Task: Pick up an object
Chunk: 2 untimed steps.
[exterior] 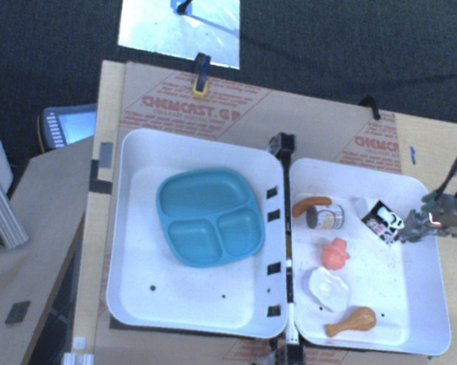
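I see my claw (414, 230) low over the right-hand shallow white plastic bin (429, 286), at its far right rim; whether it is spread or pressed together I cannot tell. Just left of it, almost touching, lies a small black-and-white printed box (382, 221), tilted. Further left sit a shiny metal can (326, 216) and an orange sausage-shaped toy (311, 204). Nearer me and leftward are a pink rounded plastic toy (335, 253), a glossy white lump (328, 288) and a tan plastic drumstick (352, 321). Well left, a smooth teal compartment plate (209, 215) fills the other bin (135, 215).
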Each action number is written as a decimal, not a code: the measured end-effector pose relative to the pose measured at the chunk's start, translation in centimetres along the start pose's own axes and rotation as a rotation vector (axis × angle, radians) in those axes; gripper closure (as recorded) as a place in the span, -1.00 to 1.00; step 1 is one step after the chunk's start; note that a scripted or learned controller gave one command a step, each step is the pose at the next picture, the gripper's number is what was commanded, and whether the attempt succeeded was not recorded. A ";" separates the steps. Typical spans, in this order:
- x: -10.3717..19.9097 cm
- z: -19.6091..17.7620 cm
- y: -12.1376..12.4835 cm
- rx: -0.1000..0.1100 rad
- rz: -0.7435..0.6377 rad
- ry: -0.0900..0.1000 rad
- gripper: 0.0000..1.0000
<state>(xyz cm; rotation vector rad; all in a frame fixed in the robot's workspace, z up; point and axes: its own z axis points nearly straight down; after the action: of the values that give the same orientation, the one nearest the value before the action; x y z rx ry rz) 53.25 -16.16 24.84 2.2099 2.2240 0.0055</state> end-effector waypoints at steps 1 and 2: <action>5.4 -0.4 -1.1 0.005 -0.003 0.003 1.00; 9.7 -0.2 -1.9 0.005 -0.002 0.003 1.00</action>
<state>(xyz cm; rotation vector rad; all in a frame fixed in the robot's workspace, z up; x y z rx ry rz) 51.34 -6.45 25.02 2.2119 2.2295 0.0028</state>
